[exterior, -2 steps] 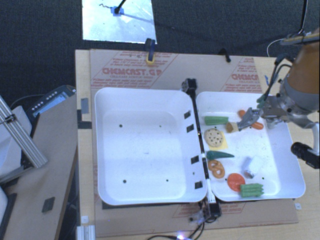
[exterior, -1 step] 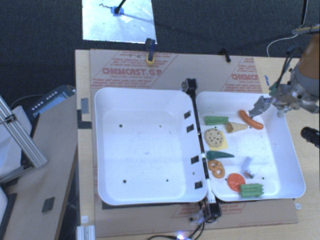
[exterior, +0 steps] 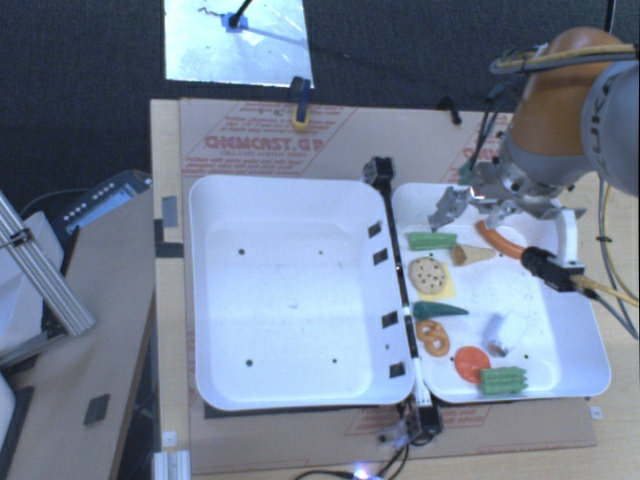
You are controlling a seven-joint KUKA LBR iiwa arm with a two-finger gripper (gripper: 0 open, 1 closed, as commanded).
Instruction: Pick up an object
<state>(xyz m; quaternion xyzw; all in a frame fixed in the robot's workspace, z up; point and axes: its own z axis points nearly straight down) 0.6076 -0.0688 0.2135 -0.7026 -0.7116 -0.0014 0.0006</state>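
Green and flat, a small bar-shaped toy (exterior: 432, 239) lies near the top of the right bin (exterior: 590, 353), its long axis running left to right, almost level. The gripper (exterior: 452, 206) hangs just above it; its fingers look parted, with nothing between them, though their tips are small and hard to read. Beside the green bar sit a tan cone (exterior: 472, 255) and an orange sausage shape (exterior: 497, 240), partly covered by the arm. Further down lie a chip cookie (exterior: 428, 275), a dark green pepper (exterior: 440, 310), a pretzel (exterior: 435, 338), a red disc (exterior: 472, 364) and a ridged green block (exterior: 502, 379). The left bin (exterior: 290, 298) lies alongside.
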